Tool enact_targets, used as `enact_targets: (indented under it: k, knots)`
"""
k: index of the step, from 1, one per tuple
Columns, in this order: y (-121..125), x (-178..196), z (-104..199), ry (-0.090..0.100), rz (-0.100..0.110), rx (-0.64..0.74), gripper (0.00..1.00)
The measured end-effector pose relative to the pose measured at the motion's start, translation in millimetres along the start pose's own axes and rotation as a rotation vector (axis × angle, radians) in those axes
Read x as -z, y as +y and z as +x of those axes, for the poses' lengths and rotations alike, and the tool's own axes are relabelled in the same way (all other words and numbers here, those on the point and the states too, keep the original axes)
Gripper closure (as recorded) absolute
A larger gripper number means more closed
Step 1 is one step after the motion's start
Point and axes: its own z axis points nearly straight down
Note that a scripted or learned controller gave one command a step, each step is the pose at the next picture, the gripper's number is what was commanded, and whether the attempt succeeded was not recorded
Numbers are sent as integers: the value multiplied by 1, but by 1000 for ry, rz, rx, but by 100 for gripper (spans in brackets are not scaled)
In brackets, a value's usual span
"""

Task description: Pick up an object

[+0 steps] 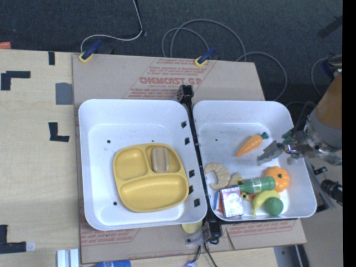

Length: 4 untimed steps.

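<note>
The camera view looked down on the counter (33, 166), pale wood with black tape marks, and on the brown cardboard sheet (167, 77) printed in red lettering that lay under both bins. In the left white plastic bin (92, 149) sat a yellow three-part plastic tray (149, 178), and one of its small upper compartments held a tan rounded piece (161, 159).

Over to the right white plastic bin (222, 121), where the toys were. An orange toy carrot with a green top (250, 143) lay tilted near the middle. Lower down, a beige ring-shaped toy (218, 174) sat near the divider, a small flat packet with red and white print (231, 202) just below it. A green bottle-like toy (257, 184) lay across, touching a small orange pumpkin toy (278, 179). A yellow-green toy fruit (268, 203) rested in the near right corner.

The grey arm came in from the right, and its gripper (273, 151) hung just above the pumpkin, right of the carrot. Whether the fingers were spread or closed, I could not tell, and nothing was seen between them.
</note>
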Motion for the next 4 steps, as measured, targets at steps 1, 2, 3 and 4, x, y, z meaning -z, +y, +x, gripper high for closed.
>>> enact_targets:
  k: [1,2,3,4]
  knots:
    - [32,-144,-13,11,5,0,0]
    - [129,-145,6,4,5,10,0]
    - [127,-134,4,2,6,7,100]
    - [133,-41,99,11,5,15,100]
